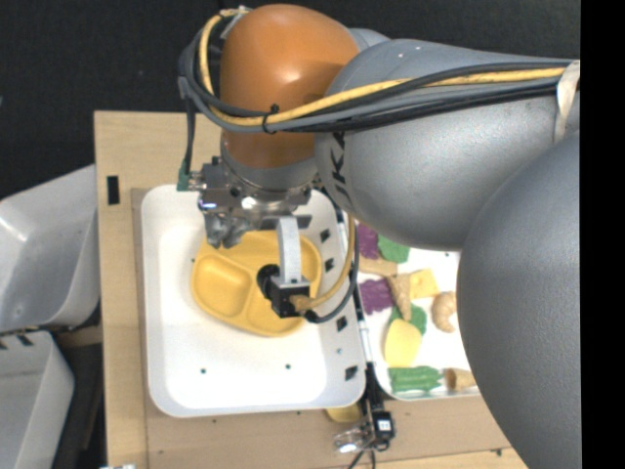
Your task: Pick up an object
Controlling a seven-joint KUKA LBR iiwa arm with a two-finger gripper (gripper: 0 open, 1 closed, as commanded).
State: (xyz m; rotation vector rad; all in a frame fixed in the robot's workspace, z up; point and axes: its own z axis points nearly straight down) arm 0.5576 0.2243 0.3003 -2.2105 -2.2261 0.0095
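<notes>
A yellow plate with compartments (223, 287) lies in the left white bin (171, 364), toward its back. My gripper (227, 229) hangs from the orange wrist directly over the plate's far edge, very close to or touching it. The wrist and arm hide the plate's back rim and the gripper's tips, so whether anything is held cannot be seen.
The right bin (441, 395) holds several toy foods: a purple piece (368, 240), a green piece (395, 251), a yellow oval (401, 341), a green block (415, 379) and a tan lump (444, 310). My big grey arm covers most of that bin.
</notes>
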